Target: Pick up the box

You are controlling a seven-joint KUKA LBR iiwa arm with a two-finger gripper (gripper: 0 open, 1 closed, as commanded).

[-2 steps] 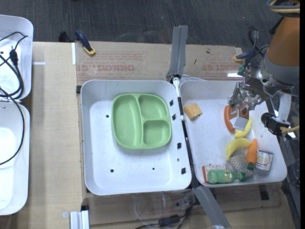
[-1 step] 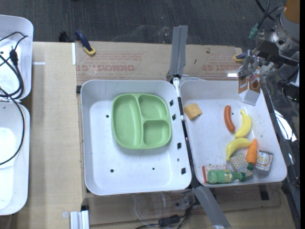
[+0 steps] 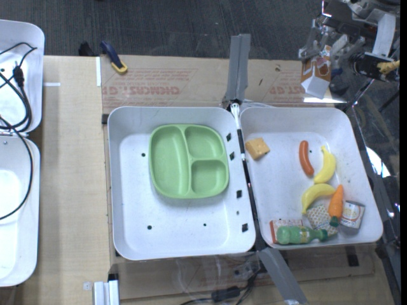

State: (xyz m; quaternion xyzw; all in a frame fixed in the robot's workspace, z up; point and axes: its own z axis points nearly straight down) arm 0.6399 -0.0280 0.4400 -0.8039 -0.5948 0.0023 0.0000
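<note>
The arm is seen at the upper right of the camera view, raised high above the bench and set back beyond the far rim of the right bin. Its wrist assembly is turned downward and toward the left, with cabling and metal fittings exposed around it. The gripper (image 3: 318,59) is held up in the air, pointing down. An orange-and-white box (image 3: 316,78) is seen between its fingers (image 3: 310,43), lifted clear of the bin. The grey body of the arm is cut off by the top and right edges of the view.
</note>
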